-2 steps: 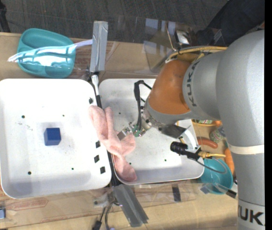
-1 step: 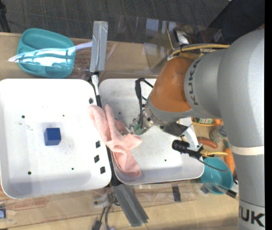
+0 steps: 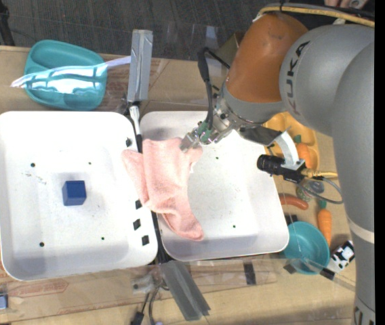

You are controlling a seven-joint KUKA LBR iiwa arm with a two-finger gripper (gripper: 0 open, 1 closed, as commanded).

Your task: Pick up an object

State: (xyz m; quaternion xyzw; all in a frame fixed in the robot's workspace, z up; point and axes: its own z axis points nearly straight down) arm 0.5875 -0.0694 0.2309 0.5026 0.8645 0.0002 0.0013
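A pink cloth [image 3: 167, 181] lies in the right bin [image 3: 247, 229], its left part draped over the divider onto the edge of the left bin [image 3: 16, 154]. The cloth's upper right corner rises to my gripper [image 3: 198, 139], which hangs over the right bin's back left area, and the corner sits pinched between the fingers. A small blue cube [image 3: 74, 192] rests alone in the middle of the left bin, far to the left of the gripper.
A teal scoop [image 3: 64, 73] lies on the bench behind the left bin. To the right of the right bin are a teal bowl [image 3: 308, 246], orange and yellow toy foods [image 3: 304, 156] and a small carrot [image 3: 325, 223].
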